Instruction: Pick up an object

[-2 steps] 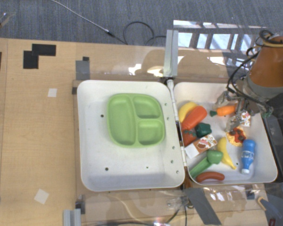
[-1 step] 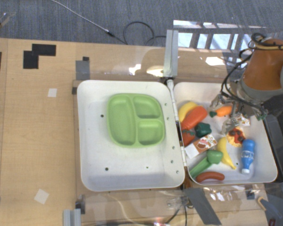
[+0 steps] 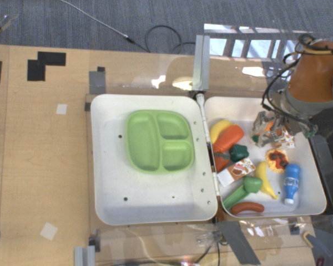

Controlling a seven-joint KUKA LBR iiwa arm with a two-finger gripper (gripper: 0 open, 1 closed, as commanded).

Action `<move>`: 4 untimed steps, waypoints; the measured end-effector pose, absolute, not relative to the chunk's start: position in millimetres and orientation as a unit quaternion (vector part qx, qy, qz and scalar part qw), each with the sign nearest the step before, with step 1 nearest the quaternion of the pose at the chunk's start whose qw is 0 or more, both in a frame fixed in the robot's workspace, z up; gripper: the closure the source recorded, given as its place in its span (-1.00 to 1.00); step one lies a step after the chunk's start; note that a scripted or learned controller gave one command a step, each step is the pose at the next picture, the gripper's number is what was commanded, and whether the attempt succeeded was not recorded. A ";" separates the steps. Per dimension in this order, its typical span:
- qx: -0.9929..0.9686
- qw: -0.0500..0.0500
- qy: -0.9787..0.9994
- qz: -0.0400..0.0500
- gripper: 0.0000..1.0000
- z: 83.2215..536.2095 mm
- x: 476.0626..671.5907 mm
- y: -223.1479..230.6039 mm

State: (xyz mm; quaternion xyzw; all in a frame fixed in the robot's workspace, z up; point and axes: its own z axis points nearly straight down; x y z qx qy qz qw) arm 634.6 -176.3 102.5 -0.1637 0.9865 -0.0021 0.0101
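Note:
The right bin [image 3: 316, 198] holds several toy foods: a yellow piece [image 3: 219, 129], an orange carrot-like piece [image 3: 228, 139], a dark green pepper [image 3: 238, 152], a small carton [image 3: 237, 170], a banana [image 3: 265, 179], a green vegetable [image 3: 244, 188], a red sausage [image 3: 247, 208], a pizza slice [image 3: 277, 159] and a blue bottle [image 3: 291, 184]. My gripper [image 3: 268, 127] hangs low over the bin's back right part, just above a small orange and white packet [image 3: 281, 138]. Its fingers are tangled with the background.
The left bin [image 3: 108, 193] bears a green divided plate [image 3: 160, 141]. A metal post [image 3: 200, 60] stands behind the wall between the bins. The arm's orange band [image 3: 316, 76] and cables fill the back right corner.

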 end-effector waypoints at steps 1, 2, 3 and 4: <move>-0.191 0.012 0.981 -0.005 1.00 230.6 672.4 -169.0; -0.191 0.007 0.982 -0.002 -1.00 223.4 669.9 -168.7; -0.234 0.007 0.972 -0.003 -1.00 90.0 660.5 -206.1; -0.148 0.005 0.989 0.000 -1.00 88.0 631.3 -168.1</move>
